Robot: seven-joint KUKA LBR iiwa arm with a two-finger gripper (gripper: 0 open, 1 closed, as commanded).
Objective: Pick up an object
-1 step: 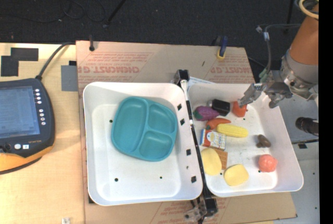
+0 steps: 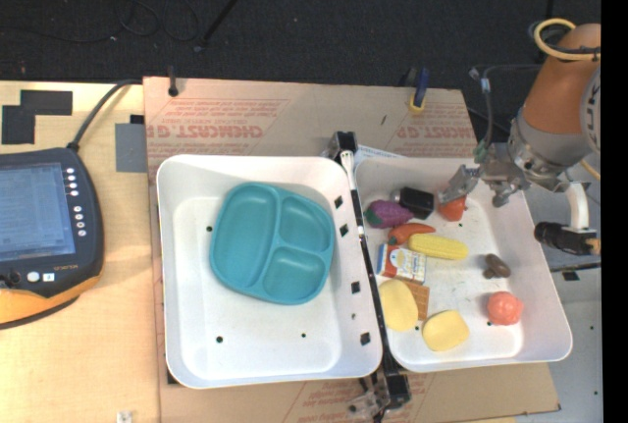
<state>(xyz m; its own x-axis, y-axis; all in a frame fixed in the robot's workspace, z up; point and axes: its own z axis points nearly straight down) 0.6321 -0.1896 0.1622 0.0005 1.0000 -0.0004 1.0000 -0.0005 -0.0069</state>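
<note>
In the camera view, the two-finger gripper (image 2: 481, 184) is seen with fingers spread, nothing between them, above the right white bin (image 2: 551, 308). A small orange-red round object (image 2: 451, 209) lies just beside its left fingertip, near a black block (image 2: 416, 201).

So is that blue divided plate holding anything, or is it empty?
Empty. The teal plate lies flat in the left bin, all three compartments bare.

Showing an orange band (image 2: 561, 89) wrapping the rounded arm just above the wrist, giving way to a grey metal collar (image 2: 546, 148) nearer the gripper (image 2: 481, 184). Trailing a yellow cable loop (image 2: 551, 30) above the band and carrying dull grey metal fingers (image 2: 458, 184).
</note>
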